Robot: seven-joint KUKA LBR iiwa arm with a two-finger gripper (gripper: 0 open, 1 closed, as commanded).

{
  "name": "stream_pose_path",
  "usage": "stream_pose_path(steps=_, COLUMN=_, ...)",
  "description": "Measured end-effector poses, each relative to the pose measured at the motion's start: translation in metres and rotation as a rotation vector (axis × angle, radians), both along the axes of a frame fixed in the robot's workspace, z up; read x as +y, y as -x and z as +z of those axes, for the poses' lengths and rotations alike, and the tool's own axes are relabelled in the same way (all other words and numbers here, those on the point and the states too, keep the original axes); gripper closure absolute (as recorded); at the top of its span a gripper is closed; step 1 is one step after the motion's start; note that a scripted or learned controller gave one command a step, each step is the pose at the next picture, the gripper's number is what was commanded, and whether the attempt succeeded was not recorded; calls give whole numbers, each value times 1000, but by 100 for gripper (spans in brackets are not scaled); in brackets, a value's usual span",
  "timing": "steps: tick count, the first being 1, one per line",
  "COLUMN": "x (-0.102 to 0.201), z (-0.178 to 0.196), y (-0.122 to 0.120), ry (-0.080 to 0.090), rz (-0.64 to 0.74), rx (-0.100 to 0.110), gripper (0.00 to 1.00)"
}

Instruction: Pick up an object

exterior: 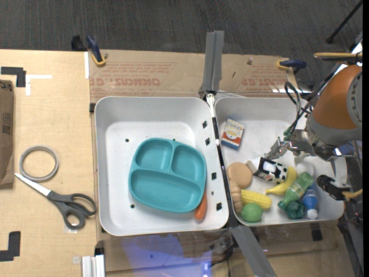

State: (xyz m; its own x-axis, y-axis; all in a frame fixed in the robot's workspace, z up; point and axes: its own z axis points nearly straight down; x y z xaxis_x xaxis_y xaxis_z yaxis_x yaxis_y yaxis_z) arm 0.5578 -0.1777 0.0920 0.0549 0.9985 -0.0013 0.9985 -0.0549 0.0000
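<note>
Where the right bin [271,105] crowds its contents toward the near edge, the black-and-white cow toy [271,169] lies roughly mid-bin, just beside a yellow banana [283,184] on its right and a tan bread-like toy [240,175] on its left. Nearer the front wall sit a corn cob [255,198], a green ball-like toy [251,213], a green bottle [297,189] and a blue bottle [310,201], all packed close, leaving little room between them. Toward the far wall the bin floor is bare apart from a small blue and white carton [233,133], which stands well apart from the pile.

Above and just right of the cow toy hangs the tool [279,149], its thin metal fingers pointing down-left over the bin; whether they are spread or pressed together cannot be told, and nothing is seen between them. Behind it the arm's orange band [340,100] rises over the bin's right rim.

Across the shared divider, the left bin [115,120] holds a teal divided plate [168,175] with an orange carrot [200,208] at its near right edge. Left on the tabletop [46,108] lie scissors [60,199] and a tape roll [38,163].
</note>
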Motion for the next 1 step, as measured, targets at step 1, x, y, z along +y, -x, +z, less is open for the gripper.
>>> stream_pose_path(steps=1, x=23, z=0, y=80, ry=0, rz=70, rx=0, gripper=0)
